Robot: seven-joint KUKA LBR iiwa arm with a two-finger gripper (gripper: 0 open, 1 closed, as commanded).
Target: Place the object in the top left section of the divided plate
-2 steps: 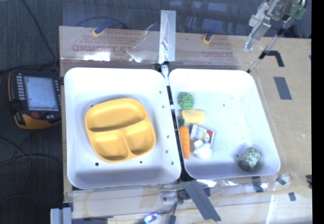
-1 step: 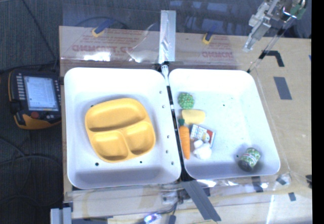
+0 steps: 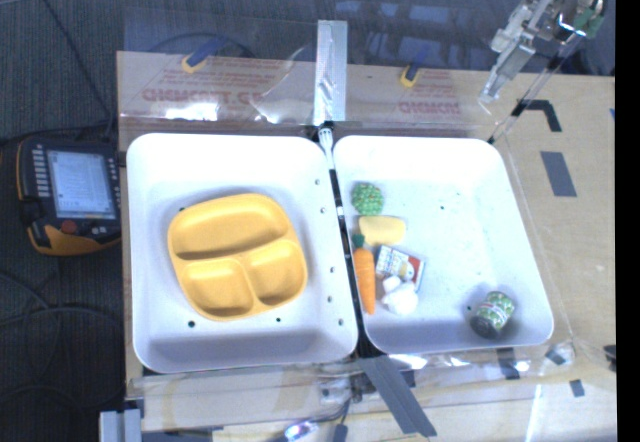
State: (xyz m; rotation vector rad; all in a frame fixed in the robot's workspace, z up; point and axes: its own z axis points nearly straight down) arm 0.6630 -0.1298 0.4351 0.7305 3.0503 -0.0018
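Observation:
A yellow divided plate (image 3: 237, 255) lies in the left bin (image 3: 150, 330), with one long section at the back and two smaller ones at the front. All its sections are bare. Toy foods are grouped along the left side of the right bin (image 3: 470, 180): a green bumpy ball (image 3: 367, 197), a yellow piece (image 3: 382, 228), an orange carrot (image 3: 365, 280), a red-and-white packet (image 3: 402, 266) and a small white item (image 3: 401, 301). A small can (image 3: 492, 313) rests at that bin's front right. My gripper (image 3: 497, 78) hangs high beyond the right bin's far right corner, away from every object.
A metal divider strip (image 3: 331, 60) stands at the back between the bins. A teach pendant (image 3: 70, 192) lies on the floor to the left. The bench's wooden surface (image 3: 570, 230) runs along the right of the bins.

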